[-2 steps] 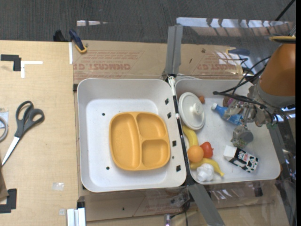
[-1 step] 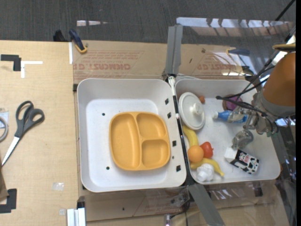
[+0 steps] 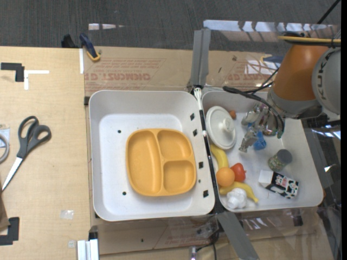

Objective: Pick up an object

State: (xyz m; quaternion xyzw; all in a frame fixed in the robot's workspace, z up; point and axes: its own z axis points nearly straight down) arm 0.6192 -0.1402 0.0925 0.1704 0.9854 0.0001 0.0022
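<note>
1. Gripper [image 3: 254,136]: low in the right bin [image 3: 309,161], over a small blue object [image 3: 259,143]; jaw state cannot be told.
2. Left bin [image 3: 103,145]: holds a yellow divided plate [image 3: 161,161].
3. Banana [image 3: 219,158], orange [image 3: 225,176]: near the bins' divider.

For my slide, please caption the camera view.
Gripper reaching into cluttered right bin; yellow divided tray in left bin.

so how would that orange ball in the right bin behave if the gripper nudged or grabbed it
The round orange ball looks smooth, so it would probably roll when nudged, though the yellow banana and red piece touching it may check that. Its curved sides could slip out of a two-finger gripper unless pinched across the middle. It seems rigid, likely light plastic.
</note>
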